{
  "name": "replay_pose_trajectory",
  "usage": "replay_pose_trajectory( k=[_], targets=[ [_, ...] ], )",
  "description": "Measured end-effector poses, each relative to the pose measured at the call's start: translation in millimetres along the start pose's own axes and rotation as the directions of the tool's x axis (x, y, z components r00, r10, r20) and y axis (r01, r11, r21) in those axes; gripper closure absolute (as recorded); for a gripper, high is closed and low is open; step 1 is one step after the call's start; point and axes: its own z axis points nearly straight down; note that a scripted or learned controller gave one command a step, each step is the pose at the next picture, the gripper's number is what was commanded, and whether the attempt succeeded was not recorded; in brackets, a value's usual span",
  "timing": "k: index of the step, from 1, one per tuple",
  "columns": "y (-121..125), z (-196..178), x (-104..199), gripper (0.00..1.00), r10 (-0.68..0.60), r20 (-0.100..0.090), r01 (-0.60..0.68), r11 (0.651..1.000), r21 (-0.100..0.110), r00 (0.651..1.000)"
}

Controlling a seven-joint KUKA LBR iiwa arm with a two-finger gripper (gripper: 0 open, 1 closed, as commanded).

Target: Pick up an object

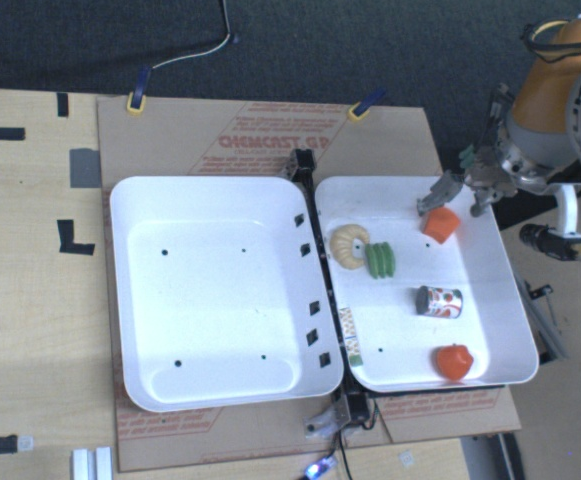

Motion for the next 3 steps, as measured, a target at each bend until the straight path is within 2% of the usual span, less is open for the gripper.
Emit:
replay_pose_trajectory(
  k=[1,2,3],
  targets=[
    [25,119,41,0.00,-0.004,0.000,0.004,1.000,0.000,1.000],
    [34,61,111,0.00,-0.007,-0.003,0.007,1.000,-0.006,1.000],
    [-60,65,77,0.00,0.006,0.001,-0.006,1.000,0.006,1.000]
  ],
)
